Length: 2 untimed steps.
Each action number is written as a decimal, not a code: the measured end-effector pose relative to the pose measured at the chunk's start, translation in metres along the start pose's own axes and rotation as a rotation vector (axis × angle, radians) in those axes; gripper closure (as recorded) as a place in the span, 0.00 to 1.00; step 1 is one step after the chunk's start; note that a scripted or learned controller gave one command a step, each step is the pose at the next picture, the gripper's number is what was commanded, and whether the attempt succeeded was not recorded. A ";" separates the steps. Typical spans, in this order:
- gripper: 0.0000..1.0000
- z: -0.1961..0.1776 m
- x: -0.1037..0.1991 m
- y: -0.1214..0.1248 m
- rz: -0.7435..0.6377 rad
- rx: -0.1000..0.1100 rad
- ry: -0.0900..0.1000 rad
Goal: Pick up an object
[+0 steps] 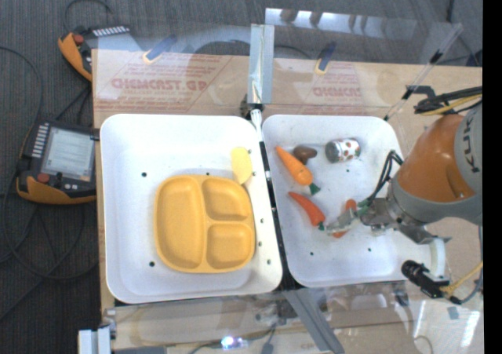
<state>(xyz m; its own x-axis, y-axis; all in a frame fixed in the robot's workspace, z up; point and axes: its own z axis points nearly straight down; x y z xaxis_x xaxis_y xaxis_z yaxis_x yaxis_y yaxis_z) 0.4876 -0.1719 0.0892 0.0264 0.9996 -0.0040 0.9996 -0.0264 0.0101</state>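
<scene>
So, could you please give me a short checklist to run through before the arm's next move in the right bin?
1. Gripper low inside the shallow white right bin: ok.
2. Small orange-red piece at the fingertips actually clamped: cannot tell.
3. Red chilli-shaped toy clear of the gripper, just to its left: ok.
4. Orange toy carrot and small patterned can away from the gripper, at the bin's far side: ok.
5. Yellow compartment tray lying flat in the left bin: ok.

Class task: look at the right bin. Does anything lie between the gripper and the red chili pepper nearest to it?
Nothing visible does. The gripper sits low in the right bin, right beside the red chili pepper, with bare white floor between them.
</scene>
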 end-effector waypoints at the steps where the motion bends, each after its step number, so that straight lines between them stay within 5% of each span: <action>1: 1.00 -0.008 -0.001 0.002 0.000 -0.001 -0.001; 2: 1.00 -0.132 0.084 0.105 -0.188 0.013 0.005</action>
